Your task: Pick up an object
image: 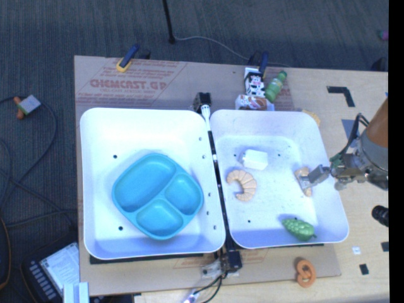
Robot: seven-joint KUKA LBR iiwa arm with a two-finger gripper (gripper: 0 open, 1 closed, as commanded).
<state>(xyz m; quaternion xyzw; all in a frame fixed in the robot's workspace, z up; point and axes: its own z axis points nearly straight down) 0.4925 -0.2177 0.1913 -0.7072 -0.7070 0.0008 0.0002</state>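
Observation:
The right bin (328,163) holds a tan croissant (242,184), a white block (255,159), a green bumpy piece (298,228) near its front right corner, and a small tan item (303,172) by its right wall. My gripper (312,177) reaches in over the right wall, low inside the bin. It sits right against the small tan item and partly covers it. The croissant lies well to its left, the green piece below it.
The left bin (95,169) holds a blue divided plate (158,194). Outside the bins, a green bottle (274,86) and a small carton (254,93) stand behind the right bin. A pretzel-shaped toy (305,271) lies on the bench in front.

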